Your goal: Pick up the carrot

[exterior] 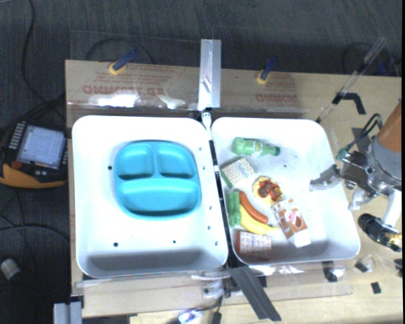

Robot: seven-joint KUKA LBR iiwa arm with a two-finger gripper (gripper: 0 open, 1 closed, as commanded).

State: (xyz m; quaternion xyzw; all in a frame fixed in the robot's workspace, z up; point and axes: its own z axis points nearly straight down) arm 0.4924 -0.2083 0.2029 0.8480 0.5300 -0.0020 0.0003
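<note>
My gripper (324, 179) waits at three o'clock, and I cannot tell its state, because the carrot (252, 210) lies squeezed among toys at nine o'clock.

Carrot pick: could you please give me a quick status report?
Gripper at right bin's right edge, holding nothing. Carrot lies untouched at bin's left, between green pepper and banana. Pouch close alongside.
</note>
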